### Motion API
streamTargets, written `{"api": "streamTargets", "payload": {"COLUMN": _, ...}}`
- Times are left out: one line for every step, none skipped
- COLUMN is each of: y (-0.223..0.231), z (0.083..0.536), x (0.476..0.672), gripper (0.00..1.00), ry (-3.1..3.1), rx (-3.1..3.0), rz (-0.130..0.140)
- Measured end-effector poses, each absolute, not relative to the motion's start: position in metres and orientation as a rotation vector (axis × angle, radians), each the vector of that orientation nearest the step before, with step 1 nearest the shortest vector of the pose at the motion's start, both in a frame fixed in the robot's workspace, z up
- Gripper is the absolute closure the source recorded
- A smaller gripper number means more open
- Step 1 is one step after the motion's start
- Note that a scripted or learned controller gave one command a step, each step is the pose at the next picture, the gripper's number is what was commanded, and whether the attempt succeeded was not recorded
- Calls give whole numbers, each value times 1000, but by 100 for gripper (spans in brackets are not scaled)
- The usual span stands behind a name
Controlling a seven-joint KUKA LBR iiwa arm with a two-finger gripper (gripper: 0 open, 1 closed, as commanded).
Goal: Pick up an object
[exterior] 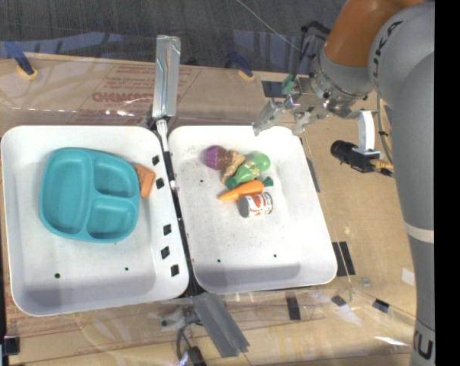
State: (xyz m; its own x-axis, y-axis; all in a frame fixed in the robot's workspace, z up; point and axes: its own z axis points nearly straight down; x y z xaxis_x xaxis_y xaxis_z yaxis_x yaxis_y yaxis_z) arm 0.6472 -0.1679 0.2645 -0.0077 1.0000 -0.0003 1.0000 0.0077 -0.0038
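While the gripper (279,120) hangs over the far right corner of the right bin (287,269), you are at the very start of the job: nothing has been picked up. Its two fingers look spread apart, and there is nothing between them.

Your toys sit in a little pile in the far half of the right bin, a bit toward its middle. You can see a purple toy (213,156) at the far left of the pile, a green toy (258,162) beside it, an orange carrot (240,192) in front of those, and a small can (257,204) touching the carrot on the near side.

I think the carrot is your best pick. It lies flat. Its long side runs from left to right, tipped a little, with the thin end toward the left edge of the bin and the fat end toward the green toy.

For the next move, you need to bring the gripper down and toward the near left, over the carrot. Turn the fingers so they close across its thin width, not along its length. Watch out for the can, since it is touching.

The left bin (85,284) holds a blue plate (88,194) and a small orange piece (146,180) by its right edge.
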Motion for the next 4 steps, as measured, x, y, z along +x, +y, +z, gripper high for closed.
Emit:
{"api": "streamTargets", "payload": {"y": -136, "z": 257, "x": 555, "gripper": 0, "ry": -2228, "rx": -2212, "rz": 3}}
{"api": "streamTargets", "payload": {"y": -180, "z": 152, "x": 527, "gripper": 0, "ry": -2221, "rx": -2210, "rz": 11}}
{"api": "streamTargets", "payload": {"y": -152, "z": 93, "x": 569, "gripper": 0, "ry": -2232, "rx": -2210, "rz": -1}}
{"api": "streamTargets", "payload": {"y": -152, "z": 103, "x": 569, "gripper": 100, "ry": -2234, "rx": -2206, "rz": 0}}
